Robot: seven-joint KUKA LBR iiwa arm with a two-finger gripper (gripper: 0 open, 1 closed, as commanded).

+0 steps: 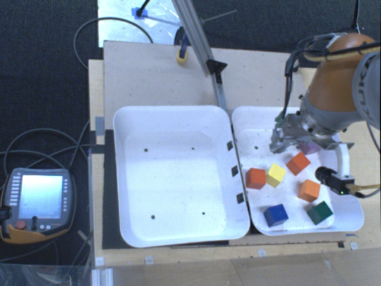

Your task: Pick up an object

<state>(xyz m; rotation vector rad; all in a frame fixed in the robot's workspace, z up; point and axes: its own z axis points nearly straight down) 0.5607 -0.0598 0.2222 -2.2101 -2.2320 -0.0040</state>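
Bench with two white bins | right bin (pixel 357 219) held loose blocks, a scatter suited to picking: orange-red block (pixel 298 162) lay turned diagonal, cube-like, no long axis; yellow block (pixel 276 174) touched red-orange block (pixel 255 178); blue block (pixel 275 214) and green block (pixel 320 212) sat apart | gripper (pixel 284 137) hovered just beside; finger state undeterminable.

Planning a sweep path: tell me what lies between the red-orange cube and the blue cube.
In the camera view, only bare white bin floor separates the red-orange cube from the blue cube; the yellow cube sits off to the side.
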